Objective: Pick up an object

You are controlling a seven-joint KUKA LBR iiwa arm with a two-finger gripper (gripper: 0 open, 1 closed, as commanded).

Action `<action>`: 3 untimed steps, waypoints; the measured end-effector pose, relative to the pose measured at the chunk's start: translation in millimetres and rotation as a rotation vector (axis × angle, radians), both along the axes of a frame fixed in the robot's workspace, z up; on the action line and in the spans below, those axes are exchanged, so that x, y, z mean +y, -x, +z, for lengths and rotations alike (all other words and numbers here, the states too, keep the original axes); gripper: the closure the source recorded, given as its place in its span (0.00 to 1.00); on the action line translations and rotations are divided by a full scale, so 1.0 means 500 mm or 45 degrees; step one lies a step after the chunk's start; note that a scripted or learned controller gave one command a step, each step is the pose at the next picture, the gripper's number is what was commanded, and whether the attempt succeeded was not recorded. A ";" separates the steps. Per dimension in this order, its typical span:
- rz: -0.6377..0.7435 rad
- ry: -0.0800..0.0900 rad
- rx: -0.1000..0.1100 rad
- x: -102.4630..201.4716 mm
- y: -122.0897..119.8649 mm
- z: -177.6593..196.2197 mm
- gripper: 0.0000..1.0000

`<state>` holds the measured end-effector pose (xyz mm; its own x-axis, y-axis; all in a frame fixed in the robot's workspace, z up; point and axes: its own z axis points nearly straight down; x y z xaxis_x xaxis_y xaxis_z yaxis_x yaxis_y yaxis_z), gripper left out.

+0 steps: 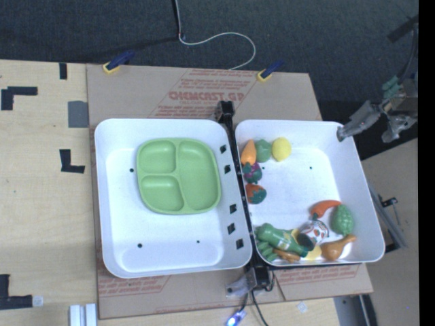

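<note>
Gripper (367,119): upper right of frame, just outside the right bin's (353,182) top-right corner; whether clenched or released, cannot tell.
Toy pile (306,236): lower right of the right bin, well below the gripper, apart from it.
Yellow ball (281,149): upper left of that bin, left of the gripper.
Left bin (115,236): holds a green divided plate (179,176).

A pale green divided plate (180,176) is seen in a white bin (115,250); a yellow lemon (281,149) and an orange carrot (248,152) are seen in the other.
</note>
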<state>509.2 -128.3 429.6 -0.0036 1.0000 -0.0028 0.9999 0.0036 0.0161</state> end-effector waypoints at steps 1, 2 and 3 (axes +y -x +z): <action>-0.003 0.000 0.020 -0.001 -0.002 0.000 1.00; 0.003 -0.005 0.022 0.104 0.052 -0.003 1.00; 0.007 -0.005 0.016 0.244 0.050 0.077 1.00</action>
